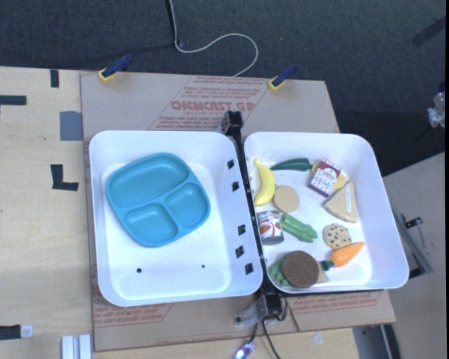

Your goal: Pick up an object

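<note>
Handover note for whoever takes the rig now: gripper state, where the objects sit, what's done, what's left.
Gripper: not in the camera view.
Right white bin: yellow toy banana, green pepper, red carton, tan round cracker, cheese wedge, small can, green pickle, cookie, orange carrot, burger.
Left white bin: blue divided plate.
Done: nothing lifted.
Left: pick any one object.

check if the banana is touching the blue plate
Apart. The camera view shows the banana in the right bin and the blue plate in the left bin.
</note>
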You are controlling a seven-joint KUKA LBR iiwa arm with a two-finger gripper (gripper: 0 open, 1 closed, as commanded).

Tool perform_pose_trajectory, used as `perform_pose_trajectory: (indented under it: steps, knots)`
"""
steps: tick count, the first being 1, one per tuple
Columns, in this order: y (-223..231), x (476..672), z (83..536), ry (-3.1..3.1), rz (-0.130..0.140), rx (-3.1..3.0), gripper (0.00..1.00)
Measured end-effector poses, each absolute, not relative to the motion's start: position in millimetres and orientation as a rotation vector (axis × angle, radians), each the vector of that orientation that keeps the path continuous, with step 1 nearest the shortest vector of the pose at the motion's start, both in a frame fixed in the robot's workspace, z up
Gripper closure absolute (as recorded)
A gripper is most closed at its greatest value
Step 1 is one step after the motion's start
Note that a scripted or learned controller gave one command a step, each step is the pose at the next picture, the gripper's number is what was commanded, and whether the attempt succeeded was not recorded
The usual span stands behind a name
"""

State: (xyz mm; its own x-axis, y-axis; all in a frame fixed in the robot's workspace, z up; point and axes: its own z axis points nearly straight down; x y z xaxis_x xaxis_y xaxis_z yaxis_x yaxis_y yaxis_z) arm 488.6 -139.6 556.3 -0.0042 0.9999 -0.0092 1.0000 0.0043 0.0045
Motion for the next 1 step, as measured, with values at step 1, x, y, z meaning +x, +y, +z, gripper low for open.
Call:
perform_pose_trajectory:
  steps: [1]
  knots:
    - [-139.4,489.1,566.4,2.219,-0.005,2.209,1.00]
